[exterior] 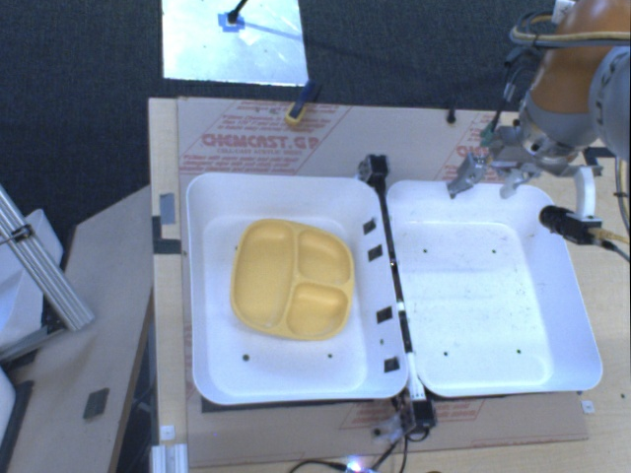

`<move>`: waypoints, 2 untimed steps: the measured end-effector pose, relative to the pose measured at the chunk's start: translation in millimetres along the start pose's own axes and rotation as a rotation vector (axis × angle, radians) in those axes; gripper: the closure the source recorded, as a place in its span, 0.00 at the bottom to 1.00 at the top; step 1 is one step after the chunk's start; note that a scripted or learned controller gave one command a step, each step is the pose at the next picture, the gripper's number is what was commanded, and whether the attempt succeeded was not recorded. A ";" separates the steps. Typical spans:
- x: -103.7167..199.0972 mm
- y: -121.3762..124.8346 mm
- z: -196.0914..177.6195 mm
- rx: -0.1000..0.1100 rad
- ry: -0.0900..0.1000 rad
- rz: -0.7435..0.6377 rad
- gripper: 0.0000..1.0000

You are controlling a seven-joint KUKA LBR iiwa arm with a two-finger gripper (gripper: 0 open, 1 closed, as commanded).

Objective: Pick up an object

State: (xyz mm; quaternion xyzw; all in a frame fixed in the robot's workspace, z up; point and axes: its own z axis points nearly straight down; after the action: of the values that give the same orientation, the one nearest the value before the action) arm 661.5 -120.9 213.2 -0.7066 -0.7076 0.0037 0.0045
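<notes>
Hovering my gripper point(488, 178) over the right bin's point(493, 363) far rim, fingers spread, nothing held; yellow three-section tray point(292, 278) sits flat in the left bin point(212, 363).

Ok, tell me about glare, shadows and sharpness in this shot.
Camera view: soft, even light; the metal sheet at the top reflects brightly; the yellow tray casts only a faint shadow in the left bin; the image is slightly grainy, and the gripper looks mildly blurred.

A wooden bench point(168, 264) is carrying a printed cardboard sheet point(266, 136) — and two white bins are sitting on it, left bin point(212, 363) touching right bin point(572, 313).
</notes>
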 end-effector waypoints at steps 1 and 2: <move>0.2 2.4 -9.1 -0.013 -0.001 -0.002 0.00; 1.2 7.0 50.9 -0.013 -0.002 -0.002 0.00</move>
State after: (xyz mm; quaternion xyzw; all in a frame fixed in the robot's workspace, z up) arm 667.8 -119.6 162.2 -0.7058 -0.7084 -0.0002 -0.0008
